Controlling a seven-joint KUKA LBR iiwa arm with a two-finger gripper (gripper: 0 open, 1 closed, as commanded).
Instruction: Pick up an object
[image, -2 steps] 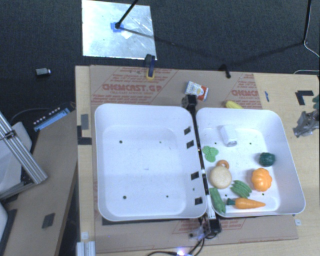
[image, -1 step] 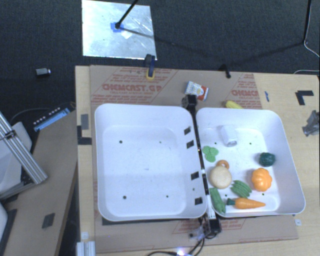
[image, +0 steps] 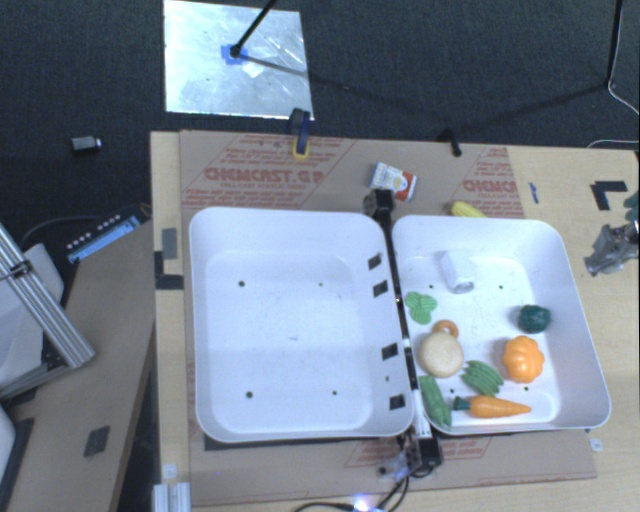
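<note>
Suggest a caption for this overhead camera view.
Toy vegetables cluster in the right bin while the gripper waits outside it.

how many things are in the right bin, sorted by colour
green: 4, leaf, round dark one, two long ones
orange: 2, pumpkin, carrot
beige: 1, round one
white: 1, cup
total: 8

Red "CHEMCAST GP" print repeats across the brown sheet (image: 262, 172) under the bins; other lettering there too blurred to read
</note>
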